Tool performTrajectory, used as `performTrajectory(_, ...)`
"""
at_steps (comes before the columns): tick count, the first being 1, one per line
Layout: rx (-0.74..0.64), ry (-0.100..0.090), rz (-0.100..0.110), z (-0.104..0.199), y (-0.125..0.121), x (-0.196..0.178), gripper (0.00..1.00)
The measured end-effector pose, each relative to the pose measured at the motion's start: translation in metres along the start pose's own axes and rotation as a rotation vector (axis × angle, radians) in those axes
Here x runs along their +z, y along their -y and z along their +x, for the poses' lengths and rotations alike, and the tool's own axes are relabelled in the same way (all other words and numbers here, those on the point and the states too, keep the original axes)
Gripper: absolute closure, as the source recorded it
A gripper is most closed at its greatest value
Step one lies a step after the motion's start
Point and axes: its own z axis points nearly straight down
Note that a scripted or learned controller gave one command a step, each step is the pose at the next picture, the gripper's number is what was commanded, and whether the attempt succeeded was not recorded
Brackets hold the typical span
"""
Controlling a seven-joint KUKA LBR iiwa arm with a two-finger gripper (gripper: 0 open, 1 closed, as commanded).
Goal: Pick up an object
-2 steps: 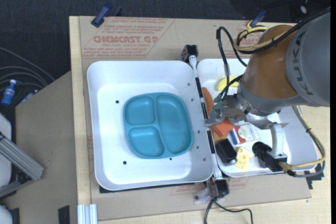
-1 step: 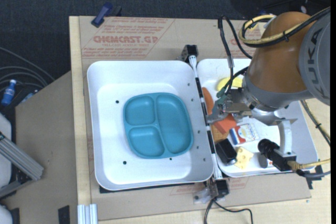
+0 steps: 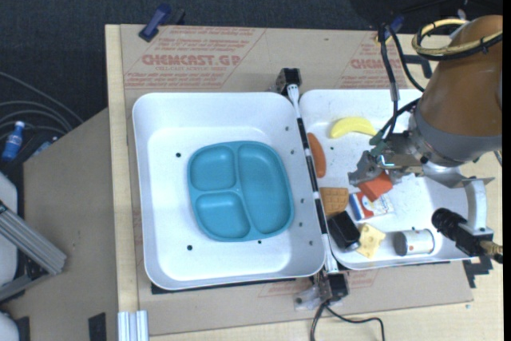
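Observation:
My gripper [image 3: 372,168] hangs low over the middle of the right bin [image 3: 403,102], at the end of the grey and orange arm that comes in from the right. A small red block [image 3: 376,188] lies right under it, touching or nearly touching the tip. Beside the block is a red, white and blue packet [image 3: 363,208]. A yellow banana [image 3: 352,127] lies at the back of this bin. An orange sausage-shaped piece [image 3: 318,155] rests against the left wall.
In the right bin's front part lie a brown cracker [image 3: 334,196], a black object [image 3: 343,229], a yellow wedge [image 3: 370,239] and a white cylinder [image 3: 412,242]. The left bin [image 3: 160,124] holds a blue divided plate [image 3: 239,190]. Cables hang behind the arm.

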Motion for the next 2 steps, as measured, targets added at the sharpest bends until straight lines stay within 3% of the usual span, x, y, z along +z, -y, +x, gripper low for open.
performTrajectory(1, -0.002, -0.002, 0.000, 0.039, 0.000, -0.010, 1.00)
performTrajectory(2, -0.001, -0.001, 0.000, 0.053, 0.000, -0.015, 1.00)
